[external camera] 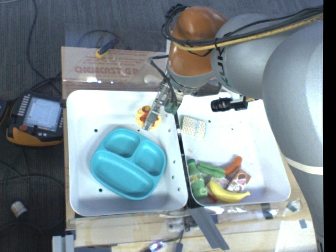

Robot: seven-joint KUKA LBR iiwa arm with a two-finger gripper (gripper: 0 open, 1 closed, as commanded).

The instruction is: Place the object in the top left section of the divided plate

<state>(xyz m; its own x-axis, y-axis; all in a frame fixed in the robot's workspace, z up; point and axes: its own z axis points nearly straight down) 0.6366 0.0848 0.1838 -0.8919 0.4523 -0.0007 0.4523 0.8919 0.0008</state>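
Observation:
A teal divided plate (128, 163) with three sections lies in the left white bin (84, 114). Just beyond the plate's far rim, a small yellow and orange object (142, 114) lies near the back of that bin. My gripper (154, 117) reaches down from the orange-banded wrist (193, 35) and sits right against the object's right side, low over the bin floor. Whether the object is inside the gripper or only beside it is hidden from this angle.
The right bin (262, 140) holds a speckled sachet (192, 126) near its back and a pile at its front: banana (227, 192), green pieces (203, 169), carrot (234, 164). The divider wall (181, 156) runs between the bins. A cardboard sheet (105, 66) lies behind the left bin.

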